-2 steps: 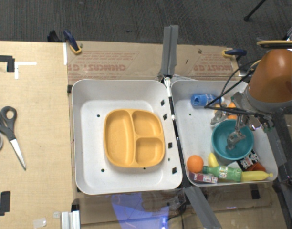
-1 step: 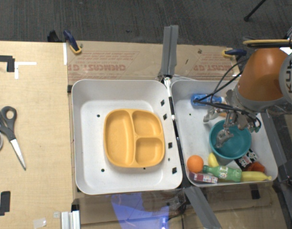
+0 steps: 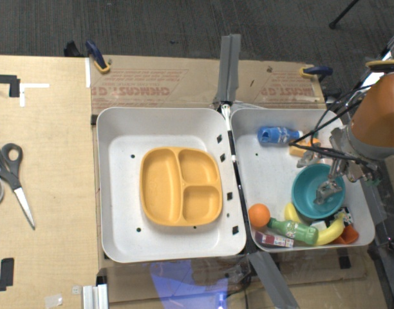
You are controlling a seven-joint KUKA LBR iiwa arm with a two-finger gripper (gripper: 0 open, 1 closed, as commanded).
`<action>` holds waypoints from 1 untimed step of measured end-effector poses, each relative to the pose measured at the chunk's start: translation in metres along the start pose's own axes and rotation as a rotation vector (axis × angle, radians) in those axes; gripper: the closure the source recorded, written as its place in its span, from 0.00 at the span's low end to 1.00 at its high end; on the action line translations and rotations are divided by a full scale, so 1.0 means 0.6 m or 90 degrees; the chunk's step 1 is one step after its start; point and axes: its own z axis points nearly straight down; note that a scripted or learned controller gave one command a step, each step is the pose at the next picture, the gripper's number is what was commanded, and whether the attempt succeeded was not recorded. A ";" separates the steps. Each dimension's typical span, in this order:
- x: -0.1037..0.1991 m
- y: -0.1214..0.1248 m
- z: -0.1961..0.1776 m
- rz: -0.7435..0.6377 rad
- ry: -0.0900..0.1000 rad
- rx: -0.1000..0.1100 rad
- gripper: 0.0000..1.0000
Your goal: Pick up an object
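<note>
The right bin (image 3: 274,166) holds a teal bowl (image 3: 309,198), a blue bottle (image 3: 277,134), an orange ball (image 3: 259,214), a green bottle (image 3: 295,231), a yellow banana (image 3: 330,232) and a small orange item (image 3: 349,234) in the corner. My gripper (image 3: 328,190) hangs down into the teal bowl from the arm at the right. I see nothing between its fingers. A yellow divided plate (image 3: 181,186) lies in the left bin (image 3: 120,172).
A grey divider bar (image 3: 228,69) runs between the bins at the back. Scissors (image 3: 15,179) lie on the wooden bench at the far left. Blue clamps (image 3: 98,56) hold cardboard behind the bins. Cables (image 3: 326,124) trail from the arm over the right bin.
</note>
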 end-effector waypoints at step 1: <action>0.027 0.043 0.001 0.086 0.003 -0.001 0.00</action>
